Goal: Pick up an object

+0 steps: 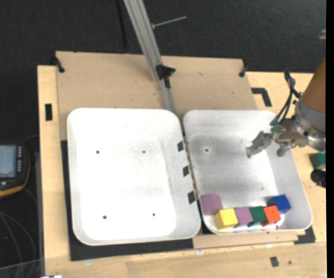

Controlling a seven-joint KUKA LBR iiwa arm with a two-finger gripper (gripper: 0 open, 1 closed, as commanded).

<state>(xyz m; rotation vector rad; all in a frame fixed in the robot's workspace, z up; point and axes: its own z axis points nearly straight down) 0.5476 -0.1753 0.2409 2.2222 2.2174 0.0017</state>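
1. The grey two-finger gripper (265, 145) hangs over the right shallow white bin (213, 133), nothing between its fingers; they look spread apart, though blurred.
2. Small coloured blocks (245, 213) lie along that bin's near edge, well apart from the gripper.

Two bins stand side by side on the bench (48, 172), touching in the middle. In the right bin (231, 126), a group of small blocks (245, 213) lies along the near wall. The gripper (267, 143) is above this bin's right part, behind the blocks.
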